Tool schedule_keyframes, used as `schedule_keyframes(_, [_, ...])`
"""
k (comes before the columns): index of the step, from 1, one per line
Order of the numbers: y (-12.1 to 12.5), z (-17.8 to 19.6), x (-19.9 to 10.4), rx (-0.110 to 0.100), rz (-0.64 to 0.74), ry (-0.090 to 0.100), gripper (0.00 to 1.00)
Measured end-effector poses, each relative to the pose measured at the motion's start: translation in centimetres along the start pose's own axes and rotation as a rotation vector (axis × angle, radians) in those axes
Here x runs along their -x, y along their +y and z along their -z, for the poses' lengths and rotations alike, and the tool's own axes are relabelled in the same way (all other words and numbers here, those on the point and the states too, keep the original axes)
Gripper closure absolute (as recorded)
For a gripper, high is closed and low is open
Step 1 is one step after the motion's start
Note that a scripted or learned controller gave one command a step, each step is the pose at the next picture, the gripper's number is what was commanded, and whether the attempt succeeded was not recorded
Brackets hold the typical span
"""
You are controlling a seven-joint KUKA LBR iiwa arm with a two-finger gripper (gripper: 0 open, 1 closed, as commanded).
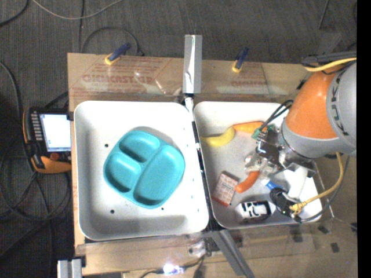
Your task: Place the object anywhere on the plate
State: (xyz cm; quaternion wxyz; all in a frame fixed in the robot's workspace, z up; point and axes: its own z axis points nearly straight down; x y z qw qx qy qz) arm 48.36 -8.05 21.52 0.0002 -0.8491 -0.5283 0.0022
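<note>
A teal plate (145, 168) with three compartments lies in the left bin (93, 213). My gripper (259, 160) hangs low over the middle of the right bin (204, 120), under the orange wrist band (313, 112). Right below it lies a small orange piece (248, 182), close to or touching the gripper; I cannot tell which. A yellow banana (219, 138) and a long orange carrot (249, 127) lie toward the bin's back. A red and white packet (226, 188) lies front left, and a black and white item (255, 209) sits at the front.
A blue and white object (273, 186) lies partly under the arm. A metal divider post (192, 62) stands between the bins at the back. A handheld pendant (46, 138) rests left of the bench. A yellow cable (322, 193) loops off the arm.
</note>
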Motion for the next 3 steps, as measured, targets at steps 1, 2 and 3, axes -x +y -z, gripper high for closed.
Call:
schedule_keyframes(1, [2.4,-3.3,-9.6,-0.002,0.309,0.001,1.0])
schedule_keyframes(2, [2.8,-3.2,-16.6,0.0,0.413,0.0,1.0])
schedule_keyframes(3, [2.8,-3.2,-16.6,0.0,0.413,-0.001,0.0])
